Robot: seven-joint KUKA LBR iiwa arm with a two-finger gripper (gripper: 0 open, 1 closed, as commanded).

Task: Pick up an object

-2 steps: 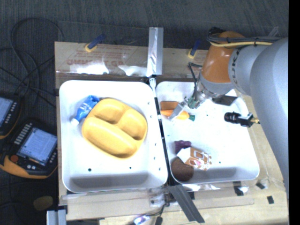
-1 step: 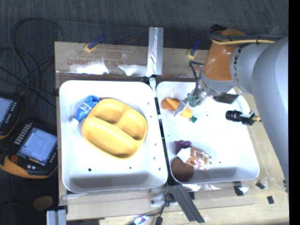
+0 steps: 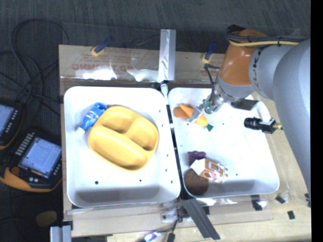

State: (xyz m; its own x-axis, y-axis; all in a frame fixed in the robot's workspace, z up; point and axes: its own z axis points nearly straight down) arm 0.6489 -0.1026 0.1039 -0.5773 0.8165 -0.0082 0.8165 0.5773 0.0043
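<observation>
White plastic bins, viewed from above, read left to right. The left bin (image 3: 70, 150) holds a blue wrapper (image 3: 91, 116) touching a large yellow loaf (image 3: 122, 136). The right bin (image 3: 242, 155) holds the smaller items.

The claw (image 3: 208, 107) hangs over the far left part of the right bin. It sits just above a cluster of an orange wedge (image 3: 182, 111), a yellow chip (image 3: 202, 120) and a green chip (image 3: 209, 127). Whether the claw is open or shut cannot be made out, and nothing can be seen in its hold. The likely object to pick up is the yellow chip, which lies nearest the tip.

To do the step well, the claw should probably centre on one piece only and come straight down. It should close low against the bin floor, since the pieces look thin and could slip out. The orange wedge lies near the dividing wall, which leaves little room on that side.

- **Blue wrapper:** crinkled, glossy film.
- **Yellow loaf:** smooth, rounded and lobed, and it looks soft. It appears too broad for the claw.
- **Chips:** flat, angular and hard-edged.
- **Near corner of the right bin:** a dull purple lump (image 3: 197, 157) and a matt brown disc (image 3: 196, 183). A printed packet (image 3: 212, 171) overlaps the disc.
- **Arm (image 3: 282, 69):** grey, smooth metal, entering from the right.
</observation>
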